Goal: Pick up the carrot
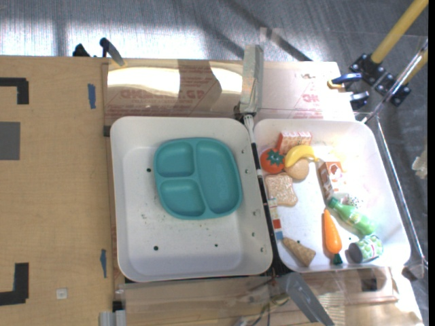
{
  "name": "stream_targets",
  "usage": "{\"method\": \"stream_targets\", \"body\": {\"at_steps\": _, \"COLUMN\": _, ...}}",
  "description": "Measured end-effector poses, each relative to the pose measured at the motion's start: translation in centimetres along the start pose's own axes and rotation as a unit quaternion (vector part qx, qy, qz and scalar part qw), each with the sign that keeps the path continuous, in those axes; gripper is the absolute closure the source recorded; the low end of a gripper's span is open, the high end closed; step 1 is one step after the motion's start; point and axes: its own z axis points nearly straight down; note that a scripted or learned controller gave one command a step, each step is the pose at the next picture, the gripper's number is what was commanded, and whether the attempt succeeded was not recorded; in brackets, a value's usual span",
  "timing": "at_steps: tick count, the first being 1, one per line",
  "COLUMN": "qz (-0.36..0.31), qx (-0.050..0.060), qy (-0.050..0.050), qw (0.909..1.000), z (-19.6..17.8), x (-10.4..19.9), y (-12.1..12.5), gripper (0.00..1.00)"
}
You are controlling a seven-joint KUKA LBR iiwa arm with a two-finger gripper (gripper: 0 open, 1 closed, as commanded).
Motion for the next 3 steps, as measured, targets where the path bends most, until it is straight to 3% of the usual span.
{"method": "stream_targets", "body": {"at_steps": 1, "qz": -0.004, "qx": -0.001, "qy": 0.001, "qw": 1.0000, "z": 0.2, "x": -0.1, "y": 0.4, "gripper": 0.00}}
{"method": "stream_targets", "body": {"at_steps": 2, "qz": 0.117, "qx": -0.002, "qy": 0.008, "qw": 0.9931, "z": 12.9, "x": 1.6, "y": 3.5, "gripper": 0.00}}
{"method": "stream_targets", "body": {"at_steps": 3, "qz": 0.248, "qx": -0.001, "qy": 0.007, "qw": 0.9686, "z": 17.3, "x": 1.7, "y": 13.6, "gripper": 0.00}}
